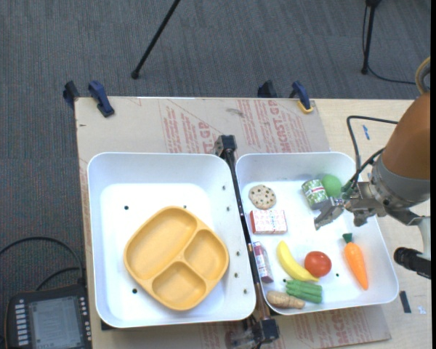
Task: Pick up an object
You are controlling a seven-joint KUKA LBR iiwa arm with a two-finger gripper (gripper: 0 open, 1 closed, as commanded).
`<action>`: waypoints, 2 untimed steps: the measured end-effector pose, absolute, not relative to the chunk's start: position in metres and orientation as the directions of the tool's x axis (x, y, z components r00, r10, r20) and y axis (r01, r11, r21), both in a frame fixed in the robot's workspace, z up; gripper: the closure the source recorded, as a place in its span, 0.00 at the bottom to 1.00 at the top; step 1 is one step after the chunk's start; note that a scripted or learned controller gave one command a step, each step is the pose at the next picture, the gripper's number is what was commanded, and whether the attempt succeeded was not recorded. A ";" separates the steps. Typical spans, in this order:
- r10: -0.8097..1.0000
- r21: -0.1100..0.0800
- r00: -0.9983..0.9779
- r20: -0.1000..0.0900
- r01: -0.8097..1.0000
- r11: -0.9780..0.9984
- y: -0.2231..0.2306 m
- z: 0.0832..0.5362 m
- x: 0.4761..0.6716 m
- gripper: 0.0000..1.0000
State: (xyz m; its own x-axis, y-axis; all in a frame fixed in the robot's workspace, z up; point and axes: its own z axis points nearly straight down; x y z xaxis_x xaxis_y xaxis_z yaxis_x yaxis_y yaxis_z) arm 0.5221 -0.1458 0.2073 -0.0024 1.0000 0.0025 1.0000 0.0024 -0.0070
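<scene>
The right bin [291, 162] holds several toy foods: a cookie [262, 195], a pink-and-white box [269, 222], a green can [314, 192], a green ball [332, 185], a banana [291, 261], a tomato [317, 263], a carrot [356, 262], green beans [304, 291], a ginger piece [285, 299] and a slim dark tube [260, 260]. My gripper [338, 215] hangs over the bin's right part, just below the can and ball and above the carrot. Its fingers stand apart with nothing between them.
The left bin [109, 180] holds a yellow three-section plate [176, 257]. Blue clamps [100, 97] sit on the bench's far edge. A tablet [47, 320] lies on the floor at the lower left, and tripod legs [160, 31] stand behind the bench.
</scene>
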 end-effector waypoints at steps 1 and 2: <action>1.000 -0.009 -0.001 0.003 1.000 0.001 -0.115 0.089 0.542 0.00; 1.000 -0.013 0.003 0.005 1.000 -0.003 -0.116 0.096 0.542 1.00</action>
